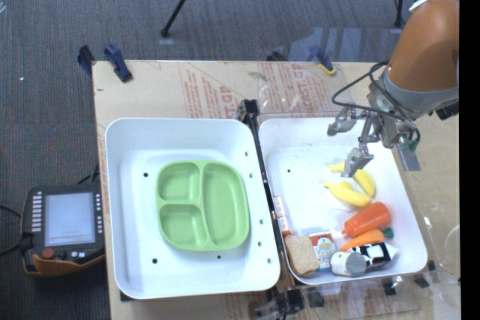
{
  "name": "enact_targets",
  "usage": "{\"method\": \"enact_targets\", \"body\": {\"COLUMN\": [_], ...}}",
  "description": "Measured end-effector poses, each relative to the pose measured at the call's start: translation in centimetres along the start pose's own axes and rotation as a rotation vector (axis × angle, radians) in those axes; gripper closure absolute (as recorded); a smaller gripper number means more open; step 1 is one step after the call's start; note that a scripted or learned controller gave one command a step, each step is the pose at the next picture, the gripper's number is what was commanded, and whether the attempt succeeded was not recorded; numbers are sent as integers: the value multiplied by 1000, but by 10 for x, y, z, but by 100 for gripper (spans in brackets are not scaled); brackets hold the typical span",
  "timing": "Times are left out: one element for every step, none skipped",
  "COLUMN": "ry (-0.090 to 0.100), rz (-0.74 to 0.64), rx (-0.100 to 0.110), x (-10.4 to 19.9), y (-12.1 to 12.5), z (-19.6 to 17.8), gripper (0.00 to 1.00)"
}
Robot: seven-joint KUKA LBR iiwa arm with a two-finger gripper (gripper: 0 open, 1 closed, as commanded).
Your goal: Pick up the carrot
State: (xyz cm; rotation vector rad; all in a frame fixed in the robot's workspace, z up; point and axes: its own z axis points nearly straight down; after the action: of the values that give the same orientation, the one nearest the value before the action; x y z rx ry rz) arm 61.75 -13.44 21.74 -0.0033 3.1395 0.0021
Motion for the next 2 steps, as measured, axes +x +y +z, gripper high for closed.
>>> {"method": "enact_targets", "body": {"ry": [-6,-3], "rz": [-101,-139], "rx": [0,1], "x": [69,129], "y": [-4,13], "z": [125,129], "gripper": [0,0]}}
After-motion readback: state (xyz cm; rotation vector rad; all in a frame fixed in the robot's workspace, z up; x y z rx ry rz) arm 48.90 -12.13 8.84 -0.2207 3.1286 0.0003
